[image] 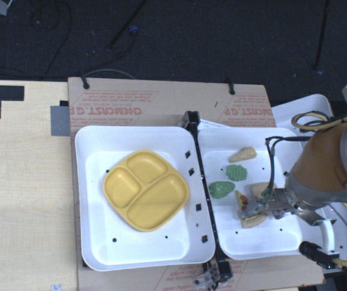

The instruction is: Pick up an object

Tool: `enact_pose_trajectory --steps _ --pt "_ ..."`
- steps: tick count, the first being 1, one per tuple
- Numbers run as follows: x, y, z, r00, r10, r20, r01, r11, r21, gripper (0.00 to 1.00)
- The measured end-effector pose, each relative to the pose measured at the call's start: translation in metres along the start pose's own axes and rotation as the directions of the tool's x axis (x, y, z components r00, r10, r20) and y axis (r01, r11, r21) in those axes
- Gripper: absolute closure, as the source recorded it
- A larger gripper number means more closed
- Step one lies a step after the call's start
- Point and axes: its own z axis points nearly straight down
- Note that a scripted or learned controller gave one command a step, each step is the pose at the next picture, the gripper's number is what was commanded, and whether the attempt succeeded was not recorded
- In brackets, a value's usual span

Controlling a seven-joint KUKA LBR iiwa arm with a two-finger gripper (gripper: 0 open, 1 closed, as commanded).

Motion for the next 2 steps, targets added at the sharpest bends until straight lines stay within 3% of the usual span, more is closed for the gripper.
enact_pose_trajectory --steps 1,2 --pt "-0.001 0.001 -0.013 1.0 0.004 0.001 -0.004 1.0 -0.003 1.0" --pt "0.0 -0.004 -0.074 1.0 -0.002 0.004 0.002 1.0 -0.011 1.0"
